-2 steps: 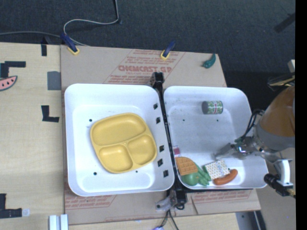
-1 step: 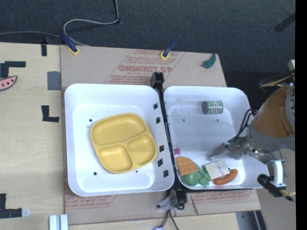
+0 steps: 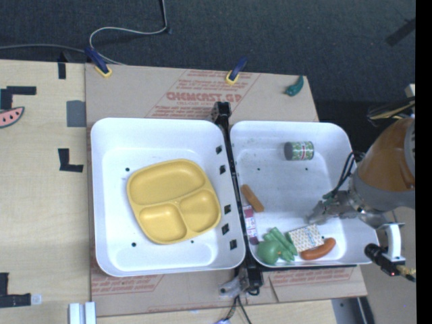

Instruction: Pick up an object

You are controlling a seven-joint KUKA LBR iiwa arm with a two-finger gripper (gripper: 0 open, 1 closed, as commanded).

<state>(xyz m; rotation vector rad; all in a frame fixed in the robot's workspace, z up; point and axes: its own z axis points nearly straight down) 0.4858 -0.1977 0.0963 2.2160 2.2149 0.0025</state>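
Sausage (image 3: 317, 250) and patterned packet (image 3: 304, 235) are lying just below the gripper (image 3: 324, 211), which is hovering spread and empty; next, descending and closing.

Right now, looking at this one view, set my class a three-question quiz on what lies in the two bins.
1. True or false: the yellow tray lies in the left bin.
2. Which thing sits nearest the right bin's far wall? A. can B. sausage C. green toy
3. Fill in: the patterned packet lies between the green toy and the ____.

Key: 1 true; 2 A; 3 sausage.
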